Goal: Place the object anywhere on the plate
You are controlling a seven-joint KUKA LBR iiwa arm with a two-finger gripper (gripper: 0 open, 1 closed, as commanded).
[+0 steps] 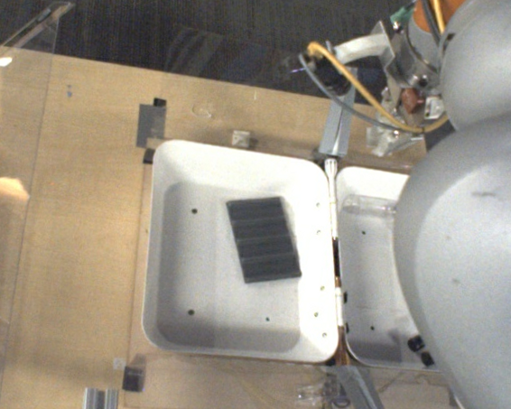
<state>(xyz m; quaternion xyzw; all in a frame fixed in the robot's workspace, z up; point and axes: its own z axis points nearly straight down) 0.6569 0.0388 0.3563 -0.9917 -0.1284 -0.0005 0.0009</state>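
Note:
A dark grey ribbed rectangular plate [264,239] lies flat and slightly turned in the middle of the left bin [163,262]. My gripper [390,137] hangs at the far edge of the right bin [365,283], to the upper right of the plate and well apart from it. The big grey arm [471,267] covers most of the right bin, so whatever lies under it is hidden.
The two white bins meet at a narrow divider [331,243]. A yellow cable [359,81] loops from the wrist over the far bench. Small black brackets [156,118] stand at the left bin's corners. A clear screen [5,173] stands at the left.

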